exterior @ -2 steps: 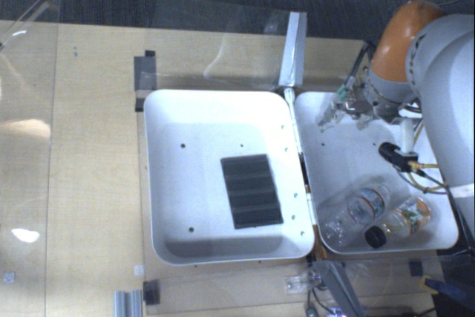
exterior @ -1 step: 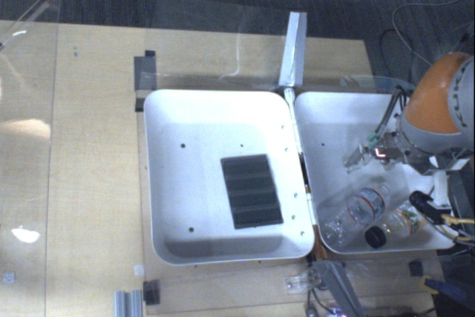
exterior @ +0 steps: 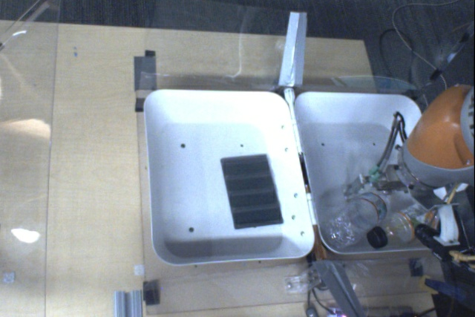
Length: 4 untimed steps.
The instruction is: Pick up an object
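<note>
Bottle (exterior: 386, 229) of clear plastic with black cap lying at near edge of right bin (exterior: 334, 122), gripper (exterior: 375, 185) just above it, finger state cannot be told, dark ridged pad (exterior: 252, 191) in left bin (exterior: 171, 159), bench (exterior: 82, 159) beyond.

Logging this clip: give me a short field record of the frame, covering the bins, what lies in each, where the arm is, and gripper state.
left bin: holds a dark ribbed rectangular block, lying flat near the middle
right bin: holds clear plastic items and a small bottle with a black cap, all at its near end
arm: over the right bin's right side, orange band visible
gripper: down among the clear items; state cannot be judged
object held: none visibly
</note>
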{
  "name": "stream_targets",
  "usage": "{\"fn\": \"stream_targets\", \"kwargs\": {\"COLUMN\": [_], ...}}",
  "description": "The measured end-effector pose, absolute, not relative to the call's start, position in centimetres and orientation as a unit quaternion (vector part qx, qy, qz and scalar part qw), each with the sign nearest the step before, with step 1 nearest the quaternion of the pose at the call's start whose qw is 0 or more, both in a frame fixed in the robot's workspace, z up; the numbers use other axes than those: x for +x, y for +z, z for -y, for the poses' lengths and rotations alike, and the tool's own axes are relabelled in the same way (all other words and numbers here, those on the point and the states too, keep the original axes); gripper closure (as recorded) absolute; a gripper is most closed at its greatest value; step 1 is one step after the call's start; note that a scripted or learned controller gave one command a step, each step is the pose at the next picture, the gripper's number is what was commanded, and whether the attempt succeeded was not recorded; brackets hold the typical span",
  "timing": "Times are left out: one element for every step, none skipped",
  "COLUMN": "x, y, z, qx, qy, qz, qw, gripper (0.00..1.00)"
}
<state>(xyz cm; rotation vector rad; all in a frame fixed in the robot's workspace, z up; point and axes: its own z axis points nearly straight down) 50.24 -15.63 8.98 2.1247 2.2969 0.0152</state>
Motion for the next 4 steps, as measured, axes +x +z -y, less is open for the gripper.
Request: {"fn": "stream_targets", "kwargs": {"x": [50.9,50.7,52.7,49.3], "y": [10.4,10.3,12.4,9.0], "z": [15.3,15.4,20.5,15.8], "qx": [0.678,0.678,0.681,0.618], "qy": [0.0105,0.0093,0.0017,0.0043], "qz": [-0.735,-0.735,-0.732,-0.786], "qw": [0.012,0.011,0.003,0.009], "gripper": [1.00,0.00,0.00,0.00]}}
